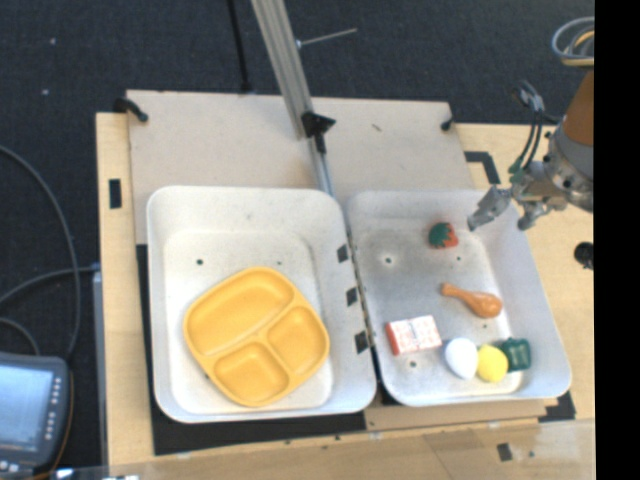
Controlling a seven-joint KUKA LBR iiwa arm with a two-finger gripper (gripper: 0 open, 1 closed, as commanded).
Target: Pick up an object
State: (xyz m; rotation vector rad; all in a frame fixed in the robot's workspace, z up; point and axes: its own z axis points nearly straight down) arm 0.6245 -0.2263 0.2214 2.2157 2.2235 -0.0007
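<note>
Six small toys in the right bin [535,298], nearest the open, empty hand [507,211] a green-red berry [443,235] near the far rim — likely light, hard, prone to roll; best pinched across its middle.

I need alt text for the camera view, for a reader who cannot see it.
The end effector hovers over the right bin's far right edge, holding nothing; that bin contains several small objects. The left bin holds a yellow divided tray.
</note>
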